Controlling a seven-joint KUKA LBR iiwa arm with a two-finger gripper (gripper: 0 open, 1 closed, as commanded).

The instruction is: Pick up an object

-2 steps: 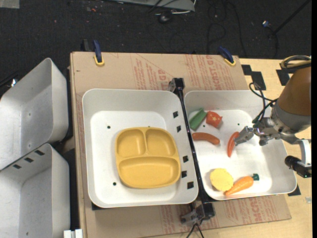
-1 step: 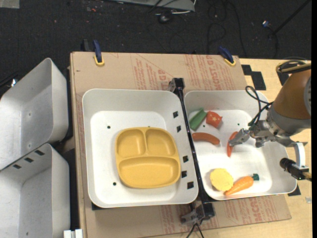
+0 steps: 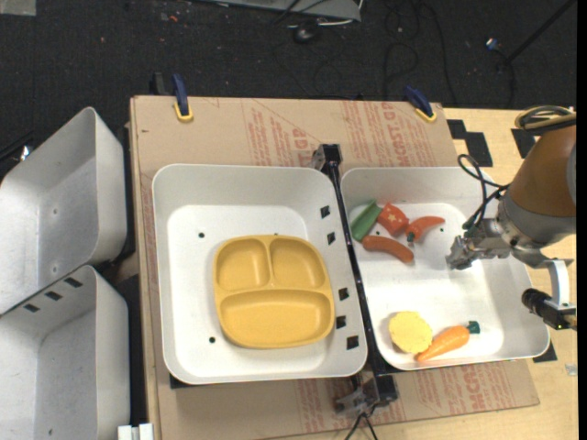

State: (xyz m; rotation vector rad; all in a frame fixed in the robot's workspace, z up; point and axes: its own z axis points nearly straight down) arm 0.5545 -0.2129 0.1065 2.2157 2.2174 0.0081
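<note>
Nearest to us in the right-hand shallow white bin (image 3: 514, 346) we see a round yellow toy piece (image 3: 410, 332) touching an orange plastic carrot with a green tip (image 3: 446, 340); neither lies between the fingers of the arm; in the left-hand shallow white bin (image 3: 174, 273) we find a yellow plastic plate divided into three compartments (image 3: 273, 291), lying flat near the middle. Farther back in the right bin we make out a long red-orange sausage-shaped piece (image 3: 389, 247), and behind it a green pepper-like piece (image 3: 365, 219), a red chunky piece (image 3: 393, 217) and a small red curved piece (image 3: 425, 226), all close together. To their right the two-finger gripper (image 3: 461, 253) hangs low over the bin floor, apart from these toys; whether it is open we cannot tell; above it rises the orange band (image 3: 548, 186) of the arm.
</note>
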